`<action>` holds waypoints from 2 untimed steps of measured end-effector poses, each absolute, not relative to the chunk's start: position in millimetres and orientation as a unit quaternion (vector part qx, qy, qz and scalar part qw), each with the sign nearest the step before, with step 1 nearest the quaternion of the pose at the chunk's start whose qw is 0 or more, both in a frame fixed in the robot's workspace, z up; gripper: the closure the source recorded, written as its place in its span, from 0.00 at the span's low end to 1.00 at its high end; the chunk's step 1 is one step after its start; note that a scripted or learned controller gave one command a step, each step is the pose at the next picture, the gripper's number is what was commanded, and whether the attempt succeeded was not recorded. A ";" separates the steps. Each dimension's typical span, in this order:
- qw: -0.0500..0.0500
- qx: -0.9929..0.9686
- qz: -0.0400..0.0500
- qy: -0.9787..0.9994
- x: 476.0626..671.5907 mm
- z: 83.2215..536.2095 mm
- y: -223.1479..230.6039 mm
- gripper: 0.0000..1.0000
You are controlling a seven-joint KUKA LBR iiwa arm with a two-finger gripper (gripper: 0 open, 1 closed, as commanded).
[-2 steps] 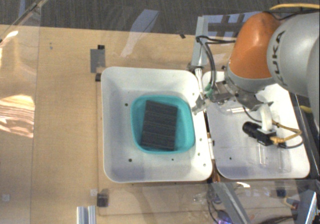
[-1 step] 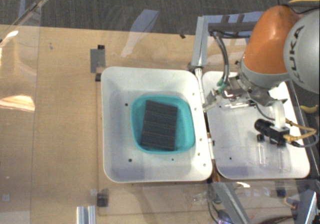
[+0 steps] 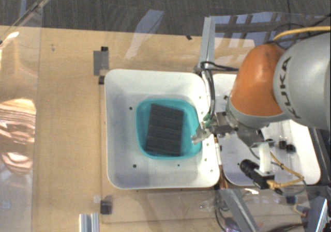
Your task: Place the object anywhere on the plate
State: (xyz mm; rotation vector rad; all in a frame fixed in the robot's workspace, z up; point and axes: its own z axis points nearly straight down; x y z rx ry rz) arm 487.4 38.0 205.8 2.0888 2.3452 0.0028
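At about five o'clock we see the arm, its grey casing and orange band bulking over the right bin, with cables and a small black fitting hanging beneath the wrist. From there it reaches toward nine o'clock, and the hand sits at the shared edge of the two bins, right over the left bin's inner wall. We cannot tell how it is set, since it is small here and partly covered by the wrist, and we see nothing gripped in it.

Just beside the hand, at its nine o'clock, lies the teal plate in the left bin (roughly mid-bin, a little toward the right wall). The dark ribbed object rests flat on the plate, tilted slightly off square, near the hand but apart from it.

Farther off, toward twelve o'clock, the wooden counter runs back to a dark ribbed floor surface.
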 end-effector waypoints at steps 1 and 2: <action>0.003 0.673 0.002 0.740 555.4 217.6 -16.8 0.00; 0.001 0.673 0.002 0.740 600.5 184.6 26.8 0.00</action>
